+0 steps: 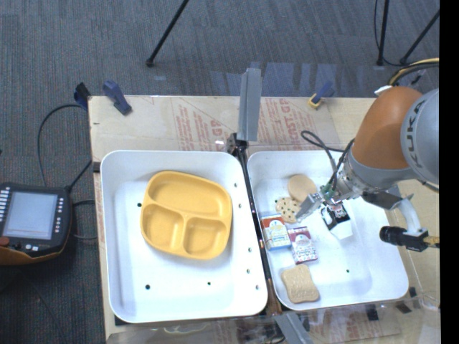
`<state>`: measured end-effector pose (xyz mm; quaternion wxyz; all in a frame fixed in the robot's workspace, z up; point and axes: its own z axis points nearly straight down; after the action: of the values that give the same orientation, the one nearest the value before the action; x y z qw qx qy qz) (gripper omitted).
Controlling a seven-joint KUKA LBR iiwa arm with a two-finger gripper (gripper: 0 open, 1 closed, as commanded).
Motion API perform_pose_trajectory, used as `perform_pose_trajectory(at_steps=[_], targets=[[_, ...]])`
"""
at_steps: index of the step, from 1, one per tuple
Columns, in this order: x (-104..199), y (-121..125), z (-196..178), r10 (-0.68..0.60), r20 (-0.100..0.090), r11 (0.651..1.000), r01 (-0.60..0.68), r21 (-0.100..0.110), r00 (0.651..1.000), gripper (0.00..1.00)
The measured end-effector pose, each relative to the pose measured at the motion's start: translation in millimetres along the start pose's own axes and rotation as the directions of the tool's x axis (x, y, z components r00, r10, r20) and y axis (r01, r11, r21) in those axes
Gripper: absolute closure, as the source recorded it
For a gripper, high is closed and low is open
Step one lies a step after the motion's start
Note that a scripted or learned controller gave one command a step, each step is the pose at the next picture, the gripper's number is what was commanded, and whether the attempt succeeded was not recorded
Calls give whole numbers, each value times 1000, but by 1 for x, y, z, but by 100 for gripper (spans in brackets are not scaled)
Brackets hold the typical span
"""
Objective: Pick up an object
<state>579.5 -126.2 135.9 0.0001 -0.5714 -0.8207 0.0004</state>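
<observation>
Arm [391, 138] bent over right bin [373, 282], hand [323, 206] low beside cookies [288, 208].

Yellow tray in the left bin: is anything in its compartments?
Empty. All three compartments of the yellow tray show bare yellow bottoms; it lies flat, face up, in the left bin.

Grey ribbed carpet [86, 41] all around, crossed at twelve and one o'clock by thin black tripod legs [172, 26]. Plywood bench top [179, 124] at centre, printed in red, with blue clamps [116, 97] at its far edge. Handheld control pendant [32, 219] on the floor at nine o'clock, black cable [54, 124] looping upward.
</observation>
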Motion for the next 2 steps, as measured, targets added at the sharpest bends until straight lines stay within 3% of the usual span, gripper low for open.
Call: perform_pose_trajectory(at_steps=[1,2], targets=[[-64,-35,-21,22,1,1000,-22,-1,1000,0],[-73,-6,52,122,-4,992,-122,5,992,0]])
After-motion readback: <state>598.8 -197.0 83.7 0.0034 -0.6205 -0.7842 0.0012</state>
